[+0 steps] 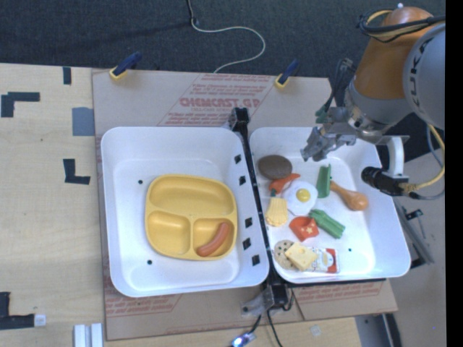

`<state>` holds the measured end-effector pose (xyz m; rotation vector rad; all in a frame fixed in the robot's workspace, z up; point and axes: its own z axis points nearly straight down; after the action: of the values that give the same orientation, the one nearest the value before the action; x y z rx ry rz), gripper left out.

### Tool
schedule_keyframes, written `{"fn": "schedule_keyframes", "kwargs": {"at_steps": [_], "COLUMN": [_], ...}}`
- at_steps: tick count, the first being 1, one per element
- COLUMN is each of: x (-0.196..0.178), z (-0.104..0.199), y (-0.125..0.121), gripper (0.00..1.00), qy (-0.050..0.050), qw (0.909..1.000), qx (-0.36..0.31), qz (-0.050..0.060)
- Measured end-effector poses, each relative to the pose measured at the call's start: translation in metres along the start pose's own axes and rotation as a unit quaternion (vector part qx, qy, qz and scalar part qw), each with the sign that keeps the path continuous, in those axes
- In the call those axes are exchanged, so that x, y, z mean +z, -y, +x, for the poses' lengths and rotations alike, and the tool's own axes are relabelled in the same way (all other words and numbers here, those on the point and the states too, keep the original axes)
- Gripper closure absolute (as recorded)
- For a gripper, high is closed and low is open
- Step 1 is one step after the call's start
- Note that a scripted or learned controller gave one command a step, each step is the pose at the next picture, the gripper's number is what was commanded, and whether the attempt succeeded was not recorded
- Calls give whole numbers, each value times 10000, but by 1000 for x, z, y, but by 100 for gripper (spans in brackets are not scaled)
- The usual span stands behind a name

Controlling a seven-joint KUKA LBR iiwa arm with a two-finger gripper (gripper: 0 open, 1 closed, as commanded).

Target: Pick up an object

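Hovering end effector (316, 152) sits just above green pickle (323, 181).

Grey arm (434, 71), orange band (387, 63), dark metal claw (318, 149)

The surface (43, 215) is pale wood with dark marks. A cardboard sheet (210, 100) lies on it, held by two blue-and-yellow clamps (124, 65) at its far edge. On the cardboard sit two white bins: one (383, 259) under the claw (318, 149), the other (123, 266) to its left.
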<state>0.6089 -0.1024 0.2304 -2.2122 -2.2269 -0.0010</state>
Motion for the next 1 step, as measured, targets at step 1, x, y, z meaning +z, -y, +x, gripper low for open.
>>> {"fn": "schedule_keyframes", "kwargs": {"at_steps": [1], "x": [13], "z": [12], "y": [20], "gripper": [100], "qy": [11], "qw": [10000], "qx": [24], "qz": [15]}}
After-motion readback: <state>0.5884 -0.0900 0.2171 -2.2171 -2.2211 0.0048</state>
